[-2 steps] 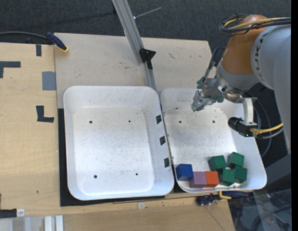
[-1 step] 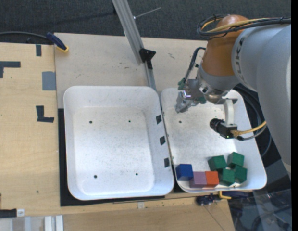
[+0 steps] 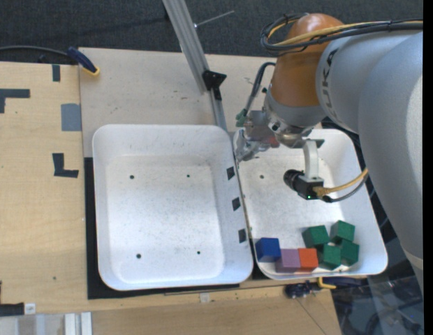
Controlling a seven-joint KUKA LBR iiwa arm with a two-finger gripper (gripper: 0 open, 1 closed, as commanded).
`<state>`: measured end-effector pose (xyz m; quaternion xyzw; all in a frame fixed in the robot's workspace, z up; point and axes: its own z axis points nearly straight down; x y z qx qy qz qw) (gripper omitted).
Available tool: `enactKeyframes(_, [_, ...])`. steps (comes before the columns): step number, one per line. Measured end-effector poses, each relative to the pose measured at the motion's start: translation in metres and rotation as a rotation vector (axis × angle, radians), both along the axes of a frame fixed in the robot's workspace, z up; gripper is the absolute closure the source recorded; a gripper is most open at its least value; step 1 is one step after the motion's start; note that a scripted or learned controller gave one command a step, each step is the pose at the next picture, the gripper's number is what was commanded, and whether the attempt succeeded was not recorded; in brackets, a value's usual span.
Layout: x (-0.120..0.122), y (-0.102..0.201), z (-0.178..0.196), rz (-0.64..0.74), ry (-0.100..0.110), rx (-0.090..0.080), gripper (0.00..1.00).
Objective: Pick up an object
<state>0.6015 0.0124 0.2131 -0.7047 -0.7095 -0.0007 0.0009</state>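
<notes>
The shallow white plastic bin on the left (image 3: pixel 119 152) has a speckled floor with four dark dots. Past the shared rim, the grey metal two-finger gripper (image 3: pixel 246 147) hangs over the upper left corner of the right white bin (image 3: pixel 367 187), seemingly above the floor; whether it is spread or closed cannot be told. Well apart, along that bin's near edge, lie a blue cube (image 3: pixel 268 248), a purple block (image 3: pixel 290 259), an orange block (image 3: pixel 308 257) and several green blocks (image 3: pixel 333 243), clustered and touching.
</notes>
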Motion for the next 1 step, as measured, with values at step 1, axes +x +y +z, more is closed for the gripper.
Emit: enactKeyframes(1, [-0.0039, 0.0539, 0.0157, 0.001, -0.001, 0.000, 1.00])
